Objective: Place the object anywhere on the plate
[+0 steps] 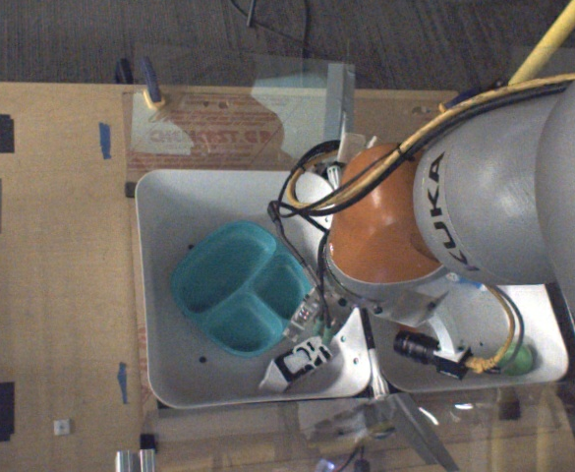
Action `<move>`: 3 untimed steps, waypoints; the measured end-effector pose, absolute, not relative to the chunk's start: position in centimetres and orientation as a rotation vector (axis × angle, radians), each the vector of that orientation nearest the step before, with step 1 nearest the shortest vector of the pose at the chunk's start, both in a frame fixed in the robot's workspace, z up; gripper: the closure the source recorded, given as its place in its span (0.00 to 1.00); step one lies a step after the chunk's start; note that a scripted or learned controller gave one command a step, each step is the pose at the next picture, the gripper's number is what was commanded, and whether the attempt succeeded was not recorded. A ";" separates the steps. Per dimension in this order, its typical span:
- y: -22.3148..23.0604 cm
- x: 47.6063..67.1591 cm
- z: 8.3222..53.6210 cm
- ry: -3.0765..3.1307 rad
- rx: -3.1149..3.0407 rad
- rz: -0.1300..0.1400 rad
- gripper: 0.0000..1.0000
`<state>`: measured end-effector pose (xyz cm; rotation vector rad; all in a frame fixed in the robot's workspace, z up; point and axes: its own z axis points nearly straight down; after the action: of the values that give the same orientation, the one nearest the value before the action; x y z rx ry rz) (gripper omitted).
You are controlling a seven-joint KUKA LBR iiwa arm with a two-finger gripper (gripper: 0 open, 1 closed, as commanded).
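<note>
A teal plate [230,285] with three compartments lies in the left white bin [164,226], toward its middle. My gripper [305,354] hangs low over the front right corner of that bin, just beside the plate's near right rim. The grey arm and its orange band [380,226] cover the gripper's upper part. A small green object [519,358] lies in the right bin [554,364] at its front right, partly behind a yellow cable. Nothing lies on the visible part of the plate.
The arm hides most of the right bin and the wall between the bins. Black and yellow cables loop around the wrist. A clear plastic sheet [238,131] lies behind the left bin on the cardboard-covered bench [51,264].
</note>
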<state>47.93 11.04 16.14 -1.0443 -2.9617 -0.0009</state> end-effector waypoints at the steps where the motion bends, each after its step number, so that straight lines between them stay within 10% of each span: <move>1: 15.6 48.0 11.8 -3.011 -0.910 -0.004 1.00; 2: 3.4 48.0 18.5 -3.056 -0.744 -0.001 1.00; 3: 4.8 50.2 18.5 -3.102 -0.532 -0.003 1.00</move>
<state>50.22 4.80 18.53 -0.5324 -3.1016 -0.0029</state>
